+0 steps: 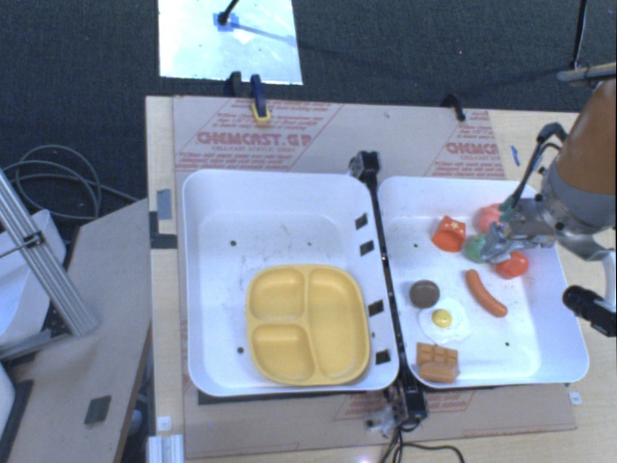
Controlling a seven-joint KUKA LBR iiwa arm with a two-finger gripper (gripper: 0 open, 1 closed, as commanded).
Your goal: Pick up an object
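Observation:
The right bin (549, 355) holds several toy foods. An orange-red piece (448, 232) lies at its upper middle, with a green piece (473, 250) just right of it. A pink piece (490, 215) and a red piece (514, 264) sit close by. My gripper (497, 243) is low among these, right beside the green piece and partly hiding it. A sausage (486, 292), a brown round piece (424, 293), a fried egg (444, 320) and a waffle (437, 361) lie nearer the front.
The left bin (222, 220) holds a yellow divided plate (308, 322). A black divider with clips (378, 258) runs between the bins. The arm (588, 177) comes in over the right bin's right rim.

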